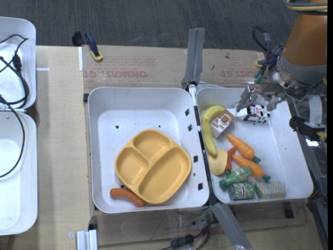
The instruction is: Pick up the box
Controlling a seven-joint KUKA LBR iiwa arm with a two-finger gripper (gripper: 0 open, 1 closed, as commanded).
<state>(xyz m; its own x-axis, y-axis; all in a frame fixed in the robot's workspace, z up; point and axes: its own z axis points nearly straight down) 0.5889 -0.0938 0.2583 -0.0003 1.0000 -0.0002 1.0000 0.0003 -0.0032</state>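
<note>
Cans (242,191) and a green bottle (235,177) crowd the near end of the right bin (296,155), with two carrots (243,146) just behind them and a banana (209,129) curving along the left wall. Leaning against that banana at the far end sits the box (222,123), a small carton with an orange and white face, tilted on one corner. To its right, near it yet apart, the tool (252,104) hangs low over the bin floor, and I cannot tell how it stands, since the black and white carton (257,113) just under it hides the tips; whether that carton is held or merely lies beneath is equally unclear. My worry is that the tool is placed over the wrong carton: a closing here would probably take the black and white one, or nothing. A sideways move toward the box could shove it harder into the banana or tip it flat, because it rests on an edge with little support. Its slanted faces may also slip out of a squeeze that is not square to them. The upper carrot lies close enough to be caught along with it. Left bin (104,139), yellow plate (152,165) and sausage (126,195) on the worktop (62,139) are well apart from any of this.
</note>
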